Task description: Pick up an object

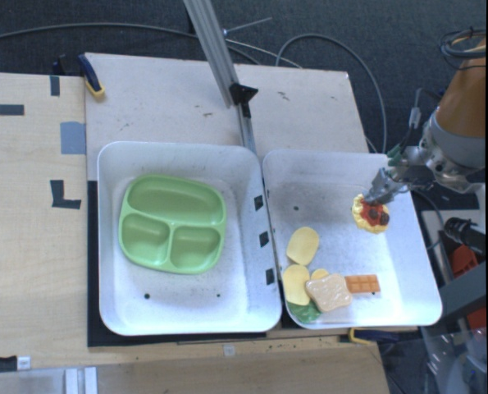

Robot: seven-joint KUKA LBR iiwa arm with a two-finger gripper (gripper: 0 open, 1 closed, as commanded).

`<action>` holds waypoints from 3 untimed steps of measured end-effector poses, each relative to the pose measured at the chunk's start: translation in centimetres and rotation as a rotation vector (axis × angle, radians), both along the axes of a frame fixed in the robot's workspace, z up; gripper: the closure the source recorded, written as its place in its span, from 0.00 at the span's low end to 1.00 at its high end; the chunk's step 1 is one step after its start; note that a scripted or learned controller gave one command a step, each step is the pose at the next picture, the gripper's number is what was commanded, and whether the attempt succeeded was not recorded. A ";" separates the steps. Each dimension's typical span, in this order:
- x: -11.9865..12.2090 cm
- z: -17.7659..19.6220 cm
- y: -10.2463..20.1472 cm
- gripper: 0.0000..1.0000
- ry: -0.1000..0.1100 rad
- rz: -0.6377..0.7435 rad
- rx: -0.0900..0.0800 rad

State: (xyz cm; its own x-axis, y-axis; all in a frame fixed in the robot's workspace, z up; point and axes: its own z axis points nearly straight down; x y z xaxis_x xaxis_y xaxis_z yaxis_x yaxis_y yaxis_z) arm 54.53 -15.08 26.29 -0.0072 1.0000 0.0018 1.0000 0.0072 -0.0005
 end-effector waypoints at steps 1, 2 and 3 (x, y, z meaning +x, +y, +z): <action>0.2 -1.3 5.5 1.00 0.002 0.000 0.000; -0.1 -1.1 10.2 1.00 0.001 0.000 0.000; -0.9 -0.6 15.4 1.00 0.002 0.001 0.000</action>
State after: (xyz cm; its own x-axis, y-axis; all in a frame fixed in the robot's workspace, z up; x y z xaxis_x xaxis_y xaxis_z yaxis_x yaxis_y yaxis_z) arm 53.63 0.31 25.67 -0.0077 1.0000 0.0019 1.0000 0.0077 -0.0027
